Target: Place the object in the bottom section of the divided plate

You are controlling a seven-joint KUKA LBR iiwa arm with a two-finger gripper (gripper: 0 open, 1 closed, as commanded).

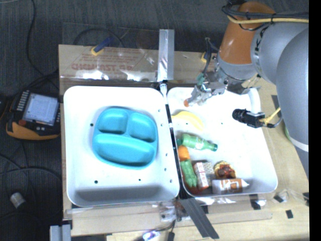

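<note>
One glossy blue three-section plate (125,137)

The arm (286,59) ran off the frame's right edge, so its base could not be seen. The gripper (196,98), upper right of centre, was blurred, its fingers indistinct; a small orange thing (186,103) at its tip was too small to identify or to tell if held.
</note>
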